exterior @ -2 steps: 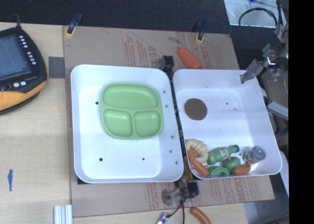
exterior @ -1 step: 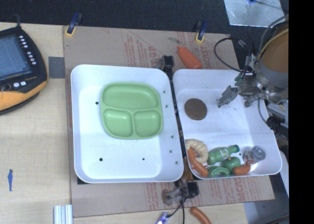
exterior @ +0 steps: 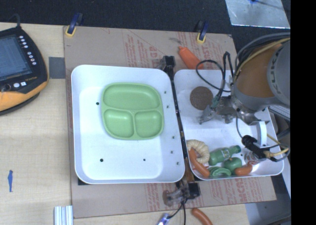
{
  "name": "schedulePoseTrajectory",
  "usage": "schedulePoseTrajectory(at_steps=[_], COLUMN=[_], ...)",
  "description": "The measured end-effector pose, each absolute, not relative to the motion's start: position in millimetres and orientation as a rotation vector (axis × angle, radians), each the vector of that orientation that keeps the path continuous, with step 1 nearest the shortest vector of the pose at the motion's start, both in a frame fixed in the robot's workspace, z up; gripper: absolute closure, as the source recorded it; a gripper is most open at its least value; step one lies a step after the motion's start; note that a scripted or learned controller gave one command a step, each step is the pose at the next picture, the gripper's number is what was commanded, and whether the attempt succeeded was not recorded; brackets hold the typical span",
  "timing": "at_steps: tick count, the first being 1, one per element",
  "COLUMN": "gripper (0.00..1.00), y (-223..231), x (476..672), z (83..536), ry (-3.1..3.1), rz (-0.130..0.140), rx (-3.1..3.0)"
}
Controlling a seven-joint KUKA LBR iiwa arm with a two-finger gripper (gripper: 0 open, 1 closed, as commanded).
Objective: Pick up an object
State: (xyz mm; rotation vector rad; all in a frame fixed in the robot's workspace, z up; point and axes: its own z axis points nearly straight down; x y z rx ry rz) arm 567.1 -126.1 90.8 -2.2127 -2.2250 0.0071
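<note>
The right bin (exterior: 197,78) holds a jumble of small toy foods. A flat, round brown disc (exterior: 201,97), like a cookie or patty, lies alone in the upper part, just left of the gripper (exterior: 213,114). Along the bin's lower edge sit a tan, ridged, curved piece (exterior: 197,146), a red-orange sausage (exterior: 195,160) beside it, a green bottle (exterior: 223,154) lying on its side, a second green piece (exterior: 221,172) below it, and another orange sausage (exterior: 244,170) near the lower right corner. The grey arm (exterior: 259,78) reaches in from the right, its gripper low over the bare white floor in the bin's middle, near the disc but apart from it; whether the pincer is wide or narrow cannot be told, and nothing is seen between its tips. The left bin (exterior: 84,120) carries one pale green plate (exterior: 132,110) with three compartments. Outside the bins, one orange carrot-like piece (exterior: 187,57) lies above the right bin.
</note>
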Motion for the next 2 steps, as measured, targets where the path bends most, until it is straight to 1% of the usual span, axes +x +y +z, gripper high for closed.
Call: schedulePoseTrajectory(at_steps=[1,2], gripper=[0.00,0.00], y=[-194.1,-182.5], x=[656.5,555.6], z=[134.8,236.9], ry=[-2.225,-2.224], rz=[0.002,0.002], rx=[-2.218,-2.218])
